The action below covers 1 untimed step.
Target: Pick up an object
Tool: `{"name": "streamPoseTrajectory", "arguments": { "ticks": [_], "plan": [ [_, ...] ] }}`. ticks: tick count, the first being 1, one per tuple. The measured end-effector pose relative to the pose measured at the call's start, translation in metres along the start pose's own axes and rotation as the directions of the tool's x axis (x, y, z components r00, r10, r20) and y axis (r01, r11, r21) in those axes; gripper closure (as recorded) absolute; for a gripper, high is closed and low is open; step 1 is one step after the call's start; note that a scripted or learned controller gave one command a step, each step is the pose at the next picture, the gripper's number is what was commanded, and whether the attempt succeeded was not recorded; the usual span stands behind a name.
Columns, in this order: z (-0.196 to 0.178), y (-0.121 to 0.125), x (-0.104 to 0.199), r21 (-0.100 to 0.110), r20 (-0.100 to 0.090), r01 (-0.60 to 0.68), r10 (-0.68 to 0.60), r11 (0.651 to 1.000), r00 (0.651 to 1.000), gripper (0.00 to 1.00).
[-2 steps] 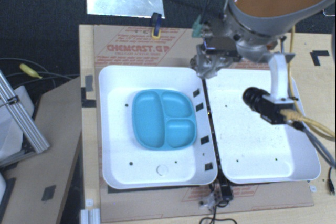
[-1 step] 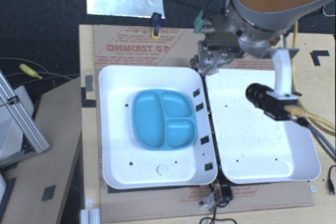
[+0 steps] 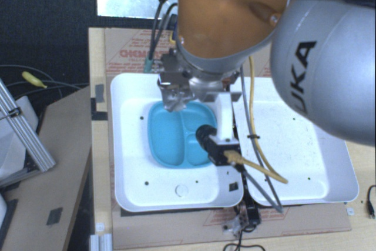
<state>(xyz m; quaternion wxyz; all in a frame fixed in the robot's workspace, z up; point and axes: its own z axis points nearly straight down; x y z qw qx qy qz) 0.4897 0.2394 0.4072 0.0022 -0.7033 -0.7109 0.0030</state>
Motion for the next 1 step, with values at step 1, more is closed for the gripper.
{"name": "streamPoseTrajectory", "arguments": {
  "ticks": [1],
  "plan": [
    [-0.136,0.0291,-0.0503,-0.025,-0.006,-0.014,0.014,1.0,1.0,1.0]
  ]
}}
